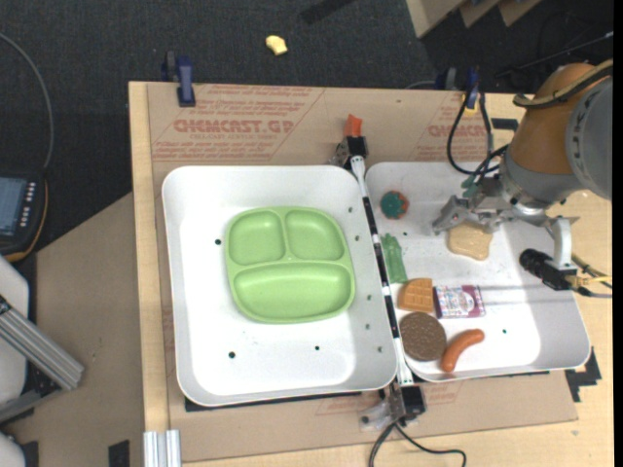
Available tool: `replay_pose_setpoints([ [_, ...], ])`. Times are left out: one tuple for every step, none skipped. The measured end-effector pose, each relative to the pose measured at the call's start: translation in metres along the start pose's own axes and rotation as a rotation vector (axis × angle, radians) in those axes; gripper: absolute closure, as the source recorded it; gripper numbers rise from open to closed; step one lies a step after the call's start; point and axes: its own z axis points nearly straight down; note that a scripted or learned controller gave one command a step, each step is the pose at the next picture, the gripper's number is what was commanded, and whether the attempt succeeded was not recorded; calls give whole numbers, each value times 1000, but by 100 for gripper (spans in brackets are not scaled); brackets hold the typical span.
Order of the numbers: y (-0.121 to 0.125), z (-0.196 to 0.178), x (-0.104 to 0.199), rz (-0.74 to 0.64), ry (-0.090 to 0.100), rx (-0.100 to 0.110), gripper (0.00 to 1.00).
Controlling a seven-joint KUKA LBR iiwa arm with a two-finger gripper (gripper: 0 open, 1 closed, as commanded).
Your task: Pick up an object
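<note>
We see the left bin [195, 261] holding a green plate [289, 264] at its middle. In the right bin [545, 343], the gripper [474, 217] hangs over a beige piece [470, 242] near the far edge. A teal ball [393, 203] lies by the bin's far left corner. Along its left wall sit a green stick [393, 258], a cracker [416, 294], a brown disc [423, 336], a sausage [461, 348] and a purple packet [458, 302].

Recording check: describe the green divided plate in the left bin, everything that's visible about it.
The green divided plate is a pale green, matte, plastic-looking tray with rounded corners. Raised ridges split it into three compartments: two smaller ones on the far side, one wide one on the near side. All three look bare. It lies flat, slightly rotated, near the middle of the left bin, resting on its floor, apart from the walls. Nothing else touches it.
</note>
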Motion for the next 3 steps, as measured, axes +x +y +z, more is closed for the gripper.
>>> replay_pose_setpoints([
  [3, 0, -53, -1, 7, 2, 0],
  [3, -9, -51, -5, 4, 2, 100],
  [-19, -38, 4, -6, 6, 10, 100],
])
